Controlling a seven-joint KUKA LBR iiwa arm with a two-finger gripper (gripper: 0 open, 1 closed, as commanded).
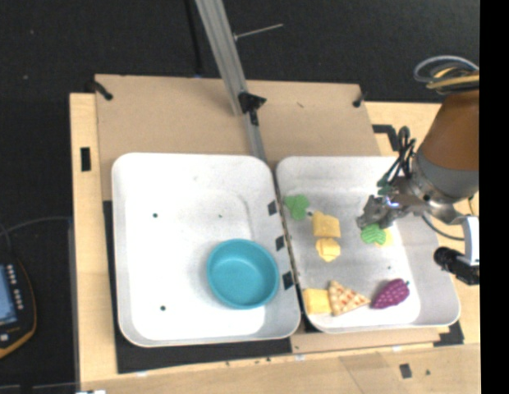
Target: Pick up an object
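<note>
1. A grey KUKA arm with an orange band reaches in from the right over the right bin (pixel 427 302), its end effector (pixel 376 217) low over a small green toy (pixel 373 235) lying toward the bin's right side.
2. Judged from this pose, the step in hand is the descent onto a chosen object, the green toy appearing to be the target; nothing looks lifted yet.
3. Whether the end effector is spread or pressed together cannot be told from this slanted view; it sits just above or against the green toy's upper edge, and contact is unclear.
4. The next move likely calls for a firm closure around the toy, then a straight lift clear of the bin's floor.
5. Nearby lie two yellow blocks (pixel 326 225), a second green piece (pixel 296 208), a pizza slice (pixel 346 299) and purple grapes (pixel 391 294).
6. The left bin (pixel 156 187) on the counter holds a blue bowl (pixel 241 272).
</note>
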